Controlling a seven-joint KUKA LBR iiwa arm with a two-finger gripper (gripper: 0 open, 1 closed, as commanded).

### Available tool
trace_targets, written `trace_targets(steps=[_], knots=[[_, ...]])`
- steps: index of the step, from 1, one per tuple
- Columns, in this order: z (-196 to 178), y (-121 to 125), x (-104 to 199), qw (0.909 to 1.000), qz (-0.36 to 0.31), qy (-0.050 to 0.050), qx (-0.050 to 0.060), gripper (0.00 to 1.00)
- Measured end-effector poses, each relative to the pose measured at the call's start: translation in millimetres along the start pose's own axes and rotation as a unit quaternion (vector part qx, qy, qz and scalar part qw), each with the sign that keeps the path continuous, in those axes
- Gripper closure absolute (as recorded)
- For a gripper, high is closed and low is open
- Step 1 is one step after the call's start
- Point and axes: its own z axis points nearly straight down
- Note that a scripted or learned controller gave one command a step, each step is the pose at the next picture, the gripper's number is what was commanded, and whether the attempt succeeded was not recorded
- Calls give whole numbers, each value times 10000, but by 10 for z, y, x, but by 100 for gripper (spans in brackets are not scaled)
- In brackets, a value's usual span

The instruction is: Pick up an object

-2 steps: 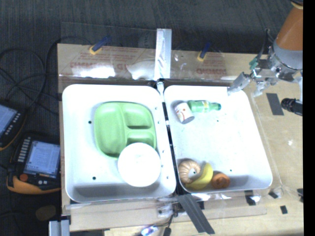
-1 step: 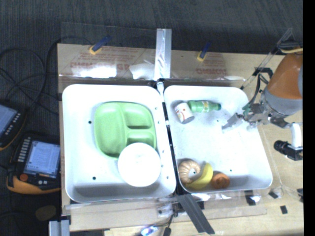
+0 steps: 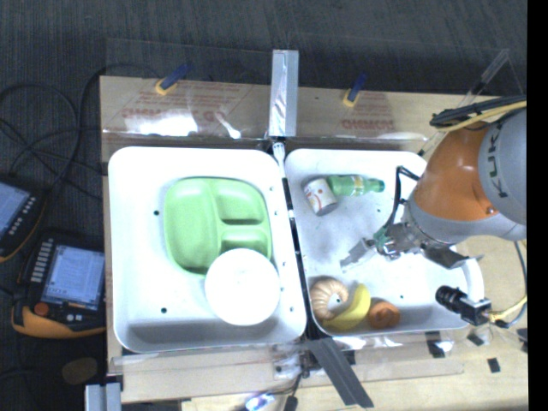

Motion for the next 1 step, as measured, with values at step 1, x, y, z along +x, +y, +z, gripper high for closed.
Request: trace_targets(steps=[1], knots=[[1, -2, -2, 10000, 2, 0, 2, 0]])
